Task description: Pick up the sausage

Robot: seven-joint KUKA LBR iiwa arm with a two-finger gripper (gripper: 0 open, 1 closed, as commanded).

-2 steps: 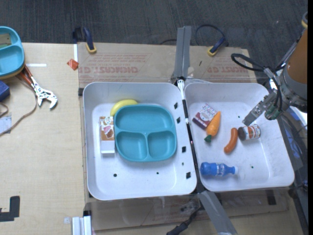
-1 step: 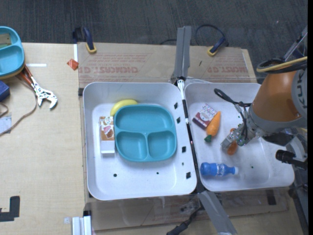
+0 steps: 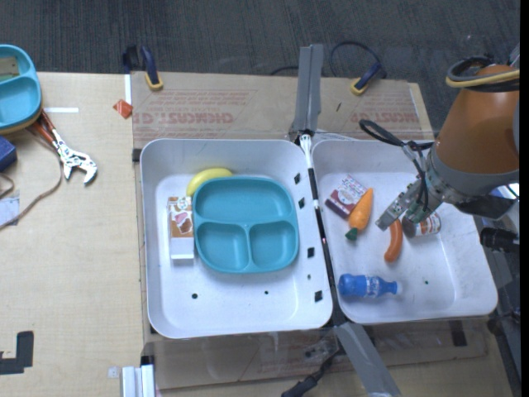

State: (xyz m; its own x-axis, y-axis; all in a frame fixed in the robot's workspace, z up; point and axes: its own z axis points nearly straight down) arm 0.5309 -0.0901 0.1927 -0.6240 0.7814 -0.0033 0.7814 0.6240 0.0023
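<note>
The sausage (image 3: 394, 241) is a short orange-red link lying almost upright in the camera view, in the middle of the right bin (image 3: 463, 300). My gripper (image 3: 403, 211) hangs at the end of the grey and orange arm, just above and slightly right of the sausage's upper end. Whether it touches the sausage I cannot tell. The sausage rests on the bin floor.
In the right bin are a carrot (image 3: 360, 210), a snack packet (image 3: 345, 195), a blue bottle (image 3: 367, 286) and a small can (image 3: 427, 224) beside the gripper. The left bin (image 3: 165, 304) holds a teal divided plate (image 3: 246, 224), a banana (image 3: 208, 177) and a small carton (image 3: 181, 227).
</note>
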